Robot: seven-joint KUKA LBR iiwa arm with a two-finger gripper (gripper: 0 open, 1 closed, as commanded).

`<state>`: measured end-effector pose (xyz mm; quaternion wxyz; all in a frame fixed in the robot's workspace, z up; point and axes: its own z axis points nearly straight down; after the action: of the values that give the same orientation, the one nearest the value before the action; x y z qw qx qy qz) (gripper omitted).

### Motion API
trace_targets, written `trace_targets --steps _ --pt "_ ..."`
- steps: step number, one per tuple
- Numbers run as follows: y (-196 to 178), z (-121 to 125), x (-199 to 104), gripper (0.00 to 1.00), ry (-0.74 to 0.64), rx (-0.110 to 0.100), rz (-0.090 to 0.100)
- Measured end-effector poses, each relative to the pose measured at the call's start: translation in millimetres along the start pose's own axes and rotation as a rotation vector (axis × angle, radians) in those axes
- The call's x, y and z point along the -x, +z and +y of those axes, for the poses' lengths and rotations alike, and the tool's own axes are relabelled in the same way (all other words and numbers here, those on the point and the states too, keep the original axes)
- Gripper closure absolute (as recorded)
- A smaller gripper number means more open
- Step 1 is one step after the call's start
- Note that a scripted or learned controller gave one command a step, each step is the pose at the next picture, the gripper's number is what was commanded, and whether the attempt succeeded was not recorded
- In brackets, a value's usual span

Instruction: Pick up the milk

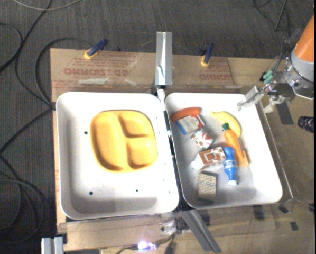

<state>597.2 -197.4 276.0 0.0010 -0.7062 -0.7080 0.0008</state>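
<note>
Brown cardboard-covered bench (121,70) seen from above at mid-frame. Carried two shallow white bins side by side: left bin (73,194) and right bin (263,187), edges touching. Clamped along upper edge by two blue-and-yellow clips (96,48).

Left bin (68,142) carries a yellow divided tray (124,139) — sitting square in the middle. Over in the right bin (271,179), a blue bottle (230,165) lies beside an orange carrot (234,142), a yellow banana (229,118) behind them — two blue clamps (96,48) grip the cardboard (121,70).
</note>
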Motion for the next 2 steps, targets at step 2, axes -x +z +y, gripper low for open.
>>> trace_targets --steps 2 --pt "187 -20 -84 0.0 -0.048 0.011 -0.001"
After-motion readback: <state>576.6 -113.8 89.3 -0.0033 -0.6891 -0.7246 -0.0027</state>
